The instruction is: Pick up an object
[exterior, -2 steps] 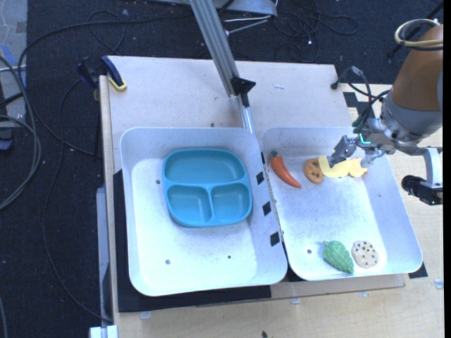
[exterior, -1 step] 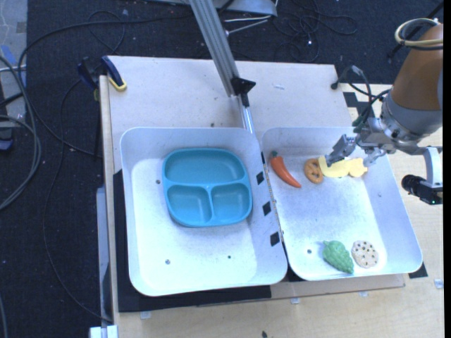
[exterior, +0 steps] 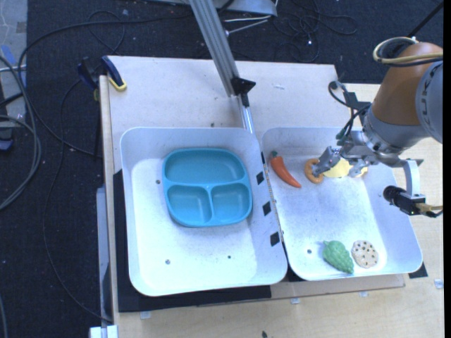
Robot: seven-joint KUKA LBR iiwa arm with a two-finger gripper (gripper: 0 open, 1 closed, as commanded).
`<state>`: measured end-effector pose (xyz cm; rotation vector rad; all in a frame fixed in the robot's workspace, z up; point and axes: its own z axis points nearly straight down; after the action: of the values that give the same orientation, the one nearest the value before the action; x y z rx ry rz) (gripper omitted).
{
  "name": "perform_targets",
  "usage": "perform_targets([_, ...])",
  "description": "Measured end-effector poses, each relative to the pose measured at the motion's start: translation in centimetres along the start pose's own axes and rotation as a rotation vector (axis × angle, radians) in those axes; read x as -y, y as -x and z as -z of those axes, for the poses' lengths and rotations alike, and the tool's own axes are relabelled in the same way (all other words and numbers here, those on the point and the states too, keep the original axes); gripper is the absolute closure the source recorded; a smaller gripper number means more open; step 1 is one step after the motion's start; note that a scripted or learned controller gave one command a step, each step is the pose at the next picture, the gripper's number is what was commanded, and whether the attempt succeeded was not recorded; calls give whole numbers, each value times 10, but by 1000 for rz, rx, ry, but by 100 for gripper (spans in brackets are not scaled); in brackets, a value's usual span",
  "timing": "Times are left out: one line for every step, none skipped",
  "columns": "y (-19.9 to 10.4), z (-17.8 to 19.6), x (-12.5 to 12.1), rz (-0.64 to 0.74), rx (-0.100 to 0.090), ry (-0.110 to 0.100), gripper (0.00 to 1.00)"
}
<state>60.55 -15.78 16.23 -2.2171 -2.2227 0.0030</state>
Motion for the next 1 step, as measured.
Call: perform_targets([-1,-60,9,-3,0,-2,0])
